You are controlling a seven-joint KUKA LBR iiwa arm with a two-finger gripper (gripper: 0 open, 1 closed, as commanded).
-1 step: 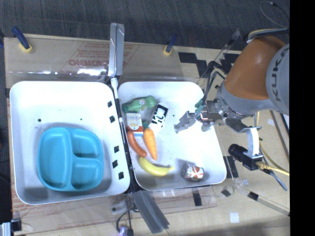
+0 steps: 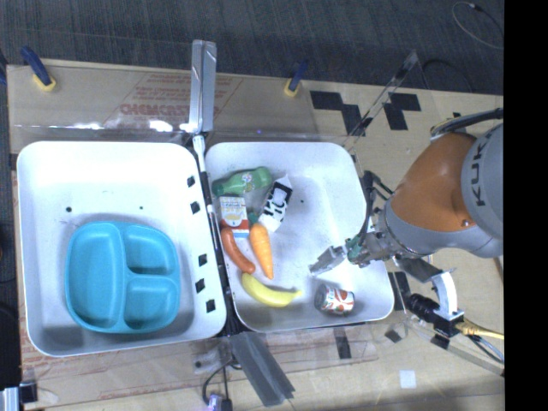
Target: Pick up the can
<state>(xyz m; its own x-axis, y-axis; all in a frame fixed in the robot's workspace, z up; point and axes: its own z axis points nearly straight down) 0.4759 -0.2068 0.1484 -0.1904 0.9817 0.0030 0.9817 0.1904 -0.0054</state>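
Note:
The can [image 2: 335,299], silver with red markings, lies on its side in the right bin [image 2: 334,169], near that bin's front right corner. My gripper [image 2: 328,260] hangs inside the same bin, just behind and slightly left of the can, with a small gap between them. Nothing shows in the gripper. The grey arm with its orange band [image 2: 437,191] reaches in over the bin's right wall.
Along the right bin's left side lie a banana [image 2: 269,292], two carrots [image 2: 261,250], a small carton [image 2: 234,210], a green packet [image 2: 242,181] and a black-and-white bottle [image 2: 275,204]. A blue divided plate [image 2: 124,275] sits in the left bin [image 2: 51,169].

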